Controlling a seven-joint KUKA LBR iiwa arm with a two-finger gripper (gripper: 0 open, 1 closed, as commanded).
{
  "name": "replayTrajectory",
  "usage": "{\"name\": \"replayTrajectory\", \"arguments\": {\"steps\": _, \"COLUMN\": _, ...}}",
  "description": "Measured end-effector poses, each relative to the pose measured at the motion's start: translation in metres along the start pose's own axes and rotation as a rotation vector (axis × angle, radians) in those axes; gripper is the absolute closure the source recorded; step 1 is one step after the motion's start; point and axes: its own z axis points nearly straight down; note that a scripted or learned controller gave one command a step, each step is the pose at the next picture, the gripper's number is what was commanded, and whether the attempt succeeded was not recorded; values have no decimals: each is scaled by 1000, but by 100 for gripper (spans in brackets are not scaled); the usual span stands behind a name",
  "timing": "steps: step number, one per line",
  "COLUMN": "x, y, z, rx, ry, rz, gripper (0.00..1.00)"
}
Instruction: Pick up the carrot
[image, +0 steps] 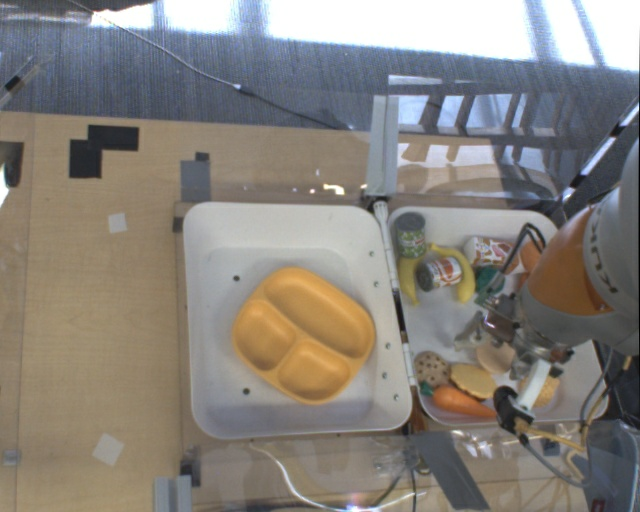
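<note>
The orange carrot (462, 402) lies on its side near the front edge of the right bin (446, 222), just right of a chocolate-chip cookie (432, 367) and below a tan bun-like piece (473, 380). My gripper (482, 330) hangs over the middle of the right bin, a little behind and to the right of the carrot and apart from it. The grey arm with its orange band (560, 275) comes in from the right and hides part of the bin's right side.
The left bin (210, 300) holds a yellow divided plate (303, 332). At the back of the right bin are a green can (410, 235), a yellow banana (407, 282), a red-labelled can (441, 272) and another can (487, 250). A pale round piece (494, 357) lies under the gripper.
</note>
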Motion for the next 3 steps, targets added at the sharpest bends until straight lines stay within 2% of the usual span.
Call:
{"name": "replayTrajectory", "arguments": {"steps": 1, "x": 25, "y": -12, "z": 14, "rx": -13, "ry": 1, "rz": -44, "gripper": 0}}
{"name": "replayTrajectory", "arguments": {"steps": 2, "x": 28, "y": -9, "z": 1, "rx": -20, "ry": 6, "rz": -53, "gripper": 100}}
{"name": "replayTrajectory", "arguments": {"steps": 3, "x": 28, "y": -10, "z": 2, "rx": -19, "ry": 6, "rz": -53, "gripper": 0}}
